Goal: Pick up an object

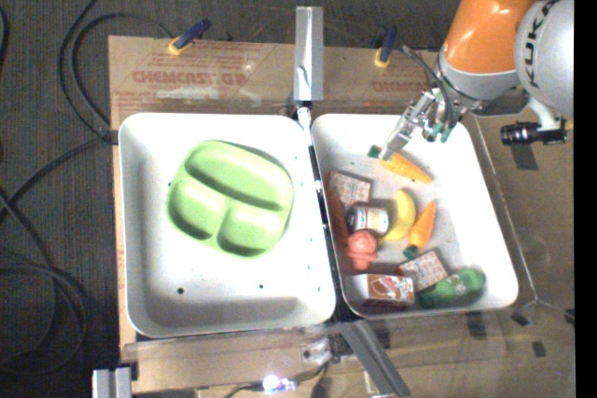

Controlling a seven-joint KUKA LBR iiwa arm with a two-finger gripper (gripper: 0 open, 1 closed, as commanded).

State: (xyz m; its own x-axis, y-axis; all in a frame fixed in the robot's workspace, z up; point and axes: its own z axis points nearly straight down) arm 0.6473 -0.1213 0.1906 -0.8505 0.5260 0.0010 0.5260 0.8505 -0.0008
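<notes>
Two slim fingers of the claw (390, 144) pointed down-left into the right white bin (494, 200), tips close together just above an orange carrot-shaped toy (409, 167); whether they pinched anything I could not tell. Nearby lay a yellow banana (403, 213), a small silver can (369, 219), a second carrot (423, 225), a red round toy (362, 245) and a green vegetable (454, 286). The left white bin (140, 247) held a green moulded cushion shape (231, 198). Printed cartons were too small to read.

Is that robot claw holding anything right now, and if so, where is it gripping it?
Nothing is visibly held. The gripper hangs in the right bin, its tip just beside the green end of an orange carrot; no object shows between its fingers.
</notes>
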